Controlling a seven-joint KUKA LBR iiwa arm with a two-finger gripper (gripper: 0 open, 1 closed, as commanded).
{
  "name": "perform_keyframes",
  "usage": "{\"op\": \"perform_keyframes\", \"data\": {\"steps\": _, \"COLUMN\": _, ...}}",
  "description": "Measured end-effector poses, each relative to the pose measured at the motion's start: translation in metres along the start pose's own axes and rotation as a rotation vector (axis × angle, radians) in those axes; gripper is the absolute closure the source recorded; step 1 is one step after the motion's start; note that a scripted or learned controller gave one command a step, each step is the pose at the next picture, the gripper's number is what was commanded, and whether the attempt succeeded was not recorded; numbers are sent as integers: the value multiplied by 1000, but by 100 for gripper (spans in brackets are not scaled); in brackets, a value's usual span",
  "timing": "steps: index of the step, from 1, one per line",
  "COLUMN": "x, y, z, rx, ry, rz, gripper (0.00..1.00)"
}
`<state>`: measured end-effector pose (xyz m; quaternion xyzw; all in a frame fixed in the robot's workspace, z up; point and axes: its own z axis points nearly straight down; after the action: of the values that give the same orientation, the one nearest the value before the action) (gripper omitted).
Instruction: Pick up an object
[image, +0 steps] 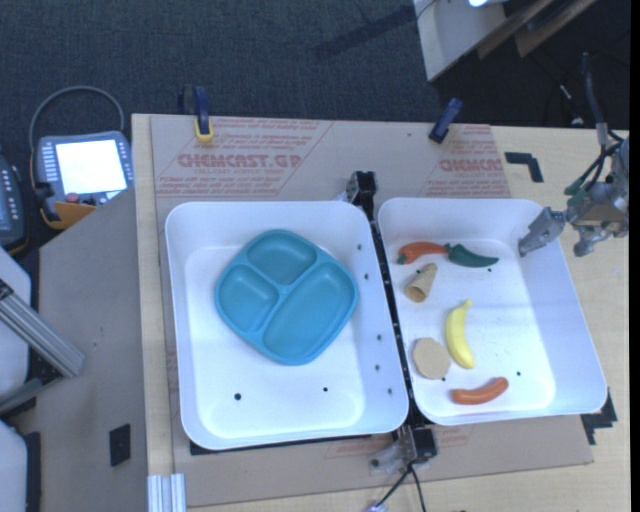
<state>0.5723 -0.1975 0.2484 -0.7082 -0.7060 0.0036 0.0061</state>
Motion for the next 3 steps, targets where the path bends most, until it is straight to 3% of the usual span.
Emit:
{"op": "perform_keyframes", "data": {"steps": 1, "x": 1, "y": 2, "z": -7, "rx": -13, "ry": -3, "rz": -3, "gripper": 0}}
{"op": "perform_keyframes", "data": {"steps": 3, "x": 12, "y": 0, "z": 85, "rx": -11, "ry": -2, "rz": -3, "gripper": 0}}
